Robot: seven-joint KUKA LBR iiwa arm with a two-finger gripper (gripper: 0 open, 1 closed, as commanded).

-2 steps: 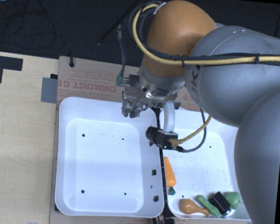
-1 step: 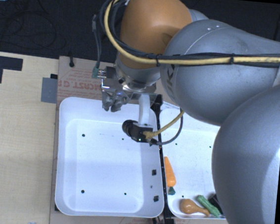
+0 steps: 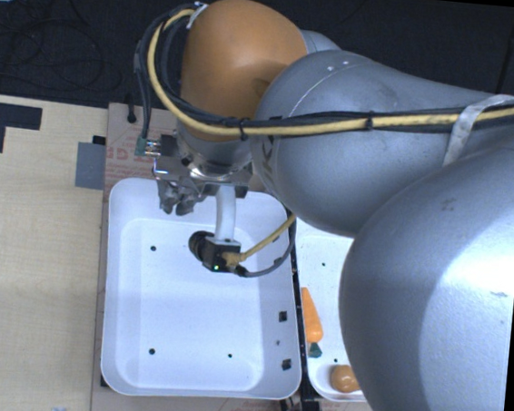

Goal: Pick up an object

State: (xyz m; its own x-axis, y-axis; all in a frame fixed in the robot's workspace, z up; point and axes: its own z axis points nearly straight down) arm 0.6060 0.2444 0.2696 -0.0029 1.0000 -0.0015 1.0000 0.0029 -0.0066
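Orange goods are the likeliest candidates for picking: a long tapered orange piece [image 3: 311, 317] lies against the near-left wall of the right bin [image 3: 327, 253], with a small green piece [image 3: 315, 350] just below its end and a rounded orange lump [image 3: 343, 379] near that bin's front corner. All three sit low in the bin, apparently where they came to rest along the wall (much of this bin is hidden by the arm [image 3: 398, 169]).

The left bin [image 3: 189, 330] bears a few small dark dots on its floor, which I judge to be holes rather than things to lift.

The hand [image 3: 177, 201] hangs over the far-left part of the left bin, pointing down, well apart from the orange goods. Whether it is open or closed I cannot tell; nothing is seen in its hold.

Judgement: no pick is made yet, and the hand is placed over the bin with nothing obvious to take. Both bins rest on the pale table [image 3: 22, 267].
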